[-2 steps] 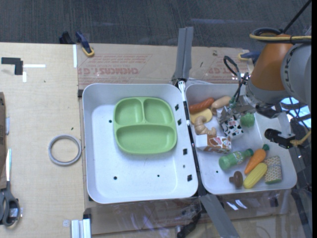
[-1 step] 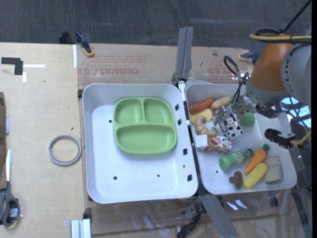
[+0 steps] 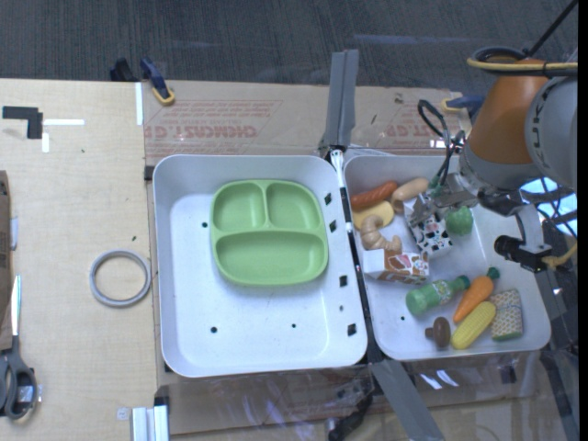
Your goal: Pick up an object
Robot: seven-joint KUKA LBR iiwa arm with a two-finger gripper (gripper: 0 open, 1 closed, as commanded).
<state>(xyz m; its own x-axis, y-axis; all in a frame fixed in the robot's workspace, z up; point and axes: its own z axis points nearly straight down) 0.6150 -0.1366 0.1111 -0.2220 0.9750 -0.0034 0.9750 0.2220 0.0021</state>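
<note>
the black-and-white spotted block (image 3: 432, 235) lies in the right bin (image 3: 537, 338), toward its upper middle, directly beneath the claw (image 3: 434, 211). it is judged to be light, stiff and boxy, so flat opposite faces would be the place to be taken hold of; its printed skin may be a little slick. whether the claw is apart or together cannot be told, as it is seen from above and blurs into the clutter.

close neighbours are packed around it: a green ball (image 3: 459, 220) just beside on the right, a small printed packet (image 3: 402, 265) below, beige pieces (image 3: 377, 228) and a sausage (image 3: 374, 196) to the left. little open room is left for lowering around the block.

further out, a green bottle (image 3: 435, 295), a carrot (image 3: 474, 295) and a corn cob (image 3: 473, 325) are crowded near the lower wall. the left bin (image 3: 184, 329) carries a green divided plate (image 3: 269, 231) and far more free floor. on the tabletop (image 3: 64, 209) a grey ring (image 3: 120, 277) lies well apart.
</note>
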